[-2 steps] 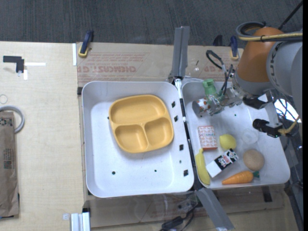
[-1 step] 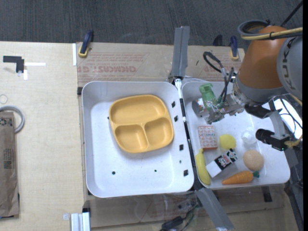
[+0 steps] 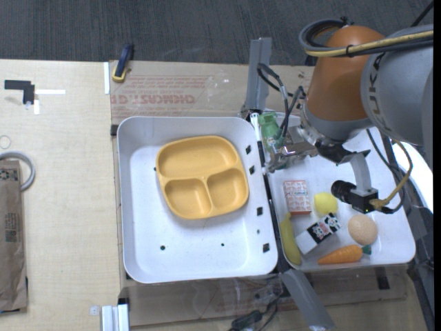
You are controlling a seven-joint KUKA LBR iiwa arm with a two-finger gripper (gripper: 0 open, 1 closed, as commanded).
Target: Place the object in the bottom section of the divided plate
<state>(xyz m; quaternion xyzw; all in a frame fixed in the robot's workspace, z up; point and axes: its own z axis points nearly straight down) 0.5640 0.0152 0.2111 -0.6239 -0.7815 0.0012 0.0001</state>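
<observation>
Jaws (image 3: 286, 150) state cannot be told; they hover over right bin (image 3: 406, 243) toys, presumably picking, while yellow divided plate (image 3: 202, 176) waits in left bin (image 3: 138, 240).

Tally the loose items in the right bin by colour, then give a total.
Yellow: 2, a curved yellow banana and a small yellow lemon-like piece.
Orange: 1, an orange carrot.
Beige: 1, a beige egg.
Pink and white: 1, a small printed carton.
Black and white: 1, a cow-patterned box.
Total: 6
</observation>
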